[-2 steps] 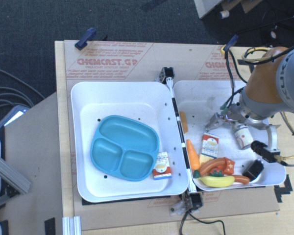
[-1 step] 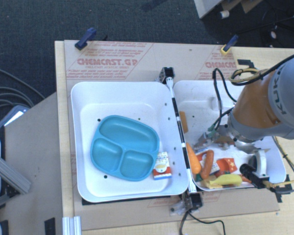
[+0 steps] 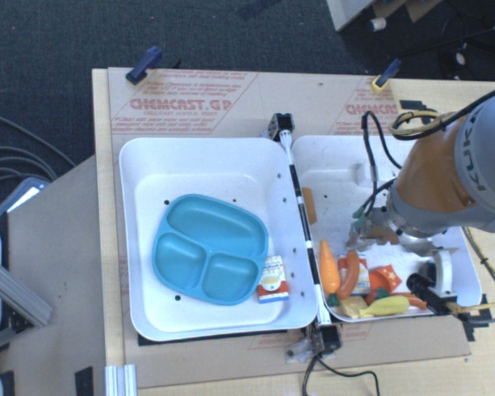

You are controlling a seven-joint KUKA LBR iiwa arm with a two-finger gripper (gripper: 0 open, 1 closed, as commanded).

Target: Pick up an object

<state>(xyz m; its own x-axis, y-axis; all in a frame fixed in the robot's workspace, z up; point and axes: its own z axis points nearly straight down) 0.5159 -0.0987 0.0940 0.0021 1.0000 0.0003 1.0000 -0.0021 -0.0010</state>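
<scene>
The right bin (image 3: pixel 330 159) holds a heap of toy food at its near end: an orange carrot (image 3: pixel 328 267), a red-and-orange sausage-like piece (image 3: pixel 351 269), a red piece (image 3: pixel 384 277) and a yellow banana-like piece (image 3: pixel 386 306). My gripper (image 3: pixel 365 236) reaches down from the grey and orange arm, just above and behind this heap. Its fingertips are hidden among the wrist and the objects. A small orange-brown piece (image 3: pixel 308 205) lies by the bin's left wall.
In the left bin (image 3: pixel 148 172) lie a blue three-compartment plate (image 3: pixel 208 247) and a small white and red carton (image 3: pixel 272 277) at its near right. A black divider rail (image 3: pixel 295 196) separates the bins. Cables (image 3: pixel 379 151) loop over the right bin's far end.
</scene>
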